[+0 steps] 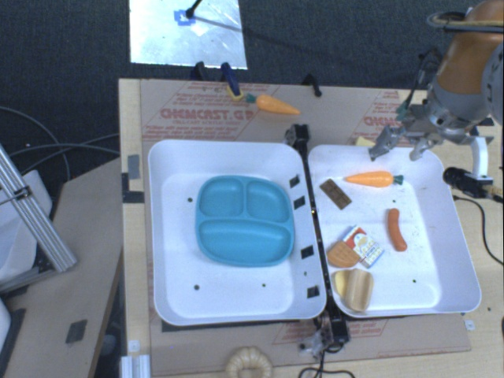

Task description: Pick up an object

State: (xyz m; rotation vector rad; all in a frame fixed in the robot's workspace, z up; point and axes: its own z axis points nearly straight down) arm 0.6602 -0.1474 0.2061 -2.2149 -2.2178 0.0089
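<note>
plate (244, 220): light blue
carrot (370, 179): orange, green tip
sausage (396, 230): red-orange
bar (335, 194): dark brown
bins (173, 211): white

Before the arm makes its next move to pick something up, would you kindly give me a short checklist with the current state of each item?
1. Gripper above the right white bin: ok, it hangs over the bin's far edge.
2. Nothing between the fingers: ok, they look spread with nothing between them.
3. Nearest target free to grasp: ok, the orange toy carrot lies alone just below the gripper.
4. Other items spaced apart: not ok, the small printed box touches the round tan cookie.
5. Red toy sausage clear of neighbours: ok.
6. Exact height of gripper above bin floor: cannot tell.
</note>
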